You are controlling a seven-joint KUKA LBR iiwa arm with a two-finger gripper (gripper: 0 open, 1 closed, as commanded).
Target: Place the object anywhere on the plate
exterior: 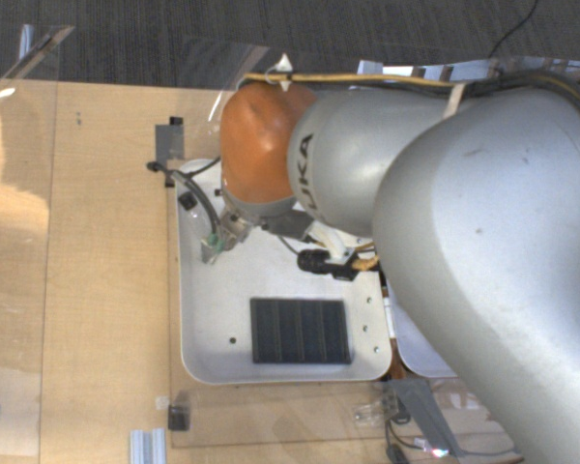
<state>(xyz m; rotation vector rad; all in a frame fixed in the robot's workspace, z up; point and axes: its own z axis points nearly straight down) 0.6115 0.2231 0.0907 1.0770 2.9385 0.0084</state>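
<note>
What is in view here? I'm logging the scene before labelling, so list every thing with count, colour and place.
Bin: one in full, white, centre of the bench.
Second bin: one, white, partly under the arm at right.
Ridged plate: one, dark grey, lower part of the bin.
Small object: one, greenish, upper left of the bin, at the gripper tip.
Bench: one, light wood.
Floor: dark carpet, along the top.
Arm: one, grey with an orange band.
Gripper: one, over the bin's upper left.
</note>
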